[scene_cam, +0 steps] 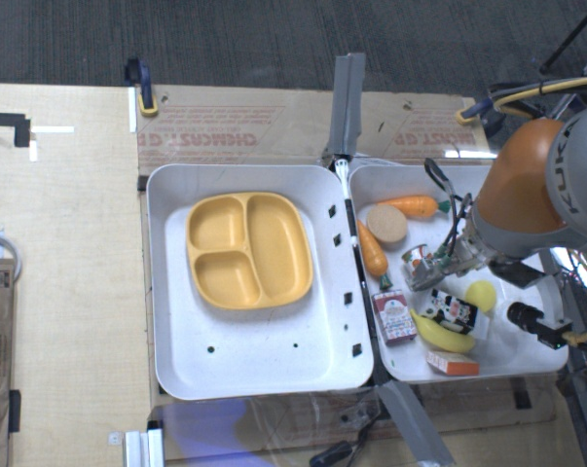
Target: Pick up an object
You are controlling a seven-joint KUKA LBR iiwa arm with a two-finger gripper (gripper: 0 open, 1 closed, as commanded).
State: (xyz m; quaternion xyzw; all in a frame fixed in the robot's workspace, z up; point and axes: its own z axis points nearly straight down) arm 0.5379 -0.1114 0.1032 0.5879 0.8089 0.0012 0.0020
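Observation:
The right bin (pixel 527 356) holds several small items. A long carrot (pixel 410 205) lies at its far side, beside a round tan bun (pixel 386 225), and a second carrot (pixel 372 251) lies along the left wall. Nearer the front are a small printed can (pixel 415 258), a red carton (pixel 394 317), a banana (pixel 444 335), a black-and-white carton (pixel 457 309), a yellow lemon (pixel 481 295) and an orange box (pixel 453 363). My gripper (pixel 429 273) hangs low over the bin's middle, just right of the can and above the black-and-white carton.
The left bin (pixel 176 358) bears a yellow three-compartment plate (pixel 248 250). A grey divider post (pixel 347 105) stands between the bins at the back. The arm's orange band (pixel 522 188) and cables cover the right bin's far right corner.

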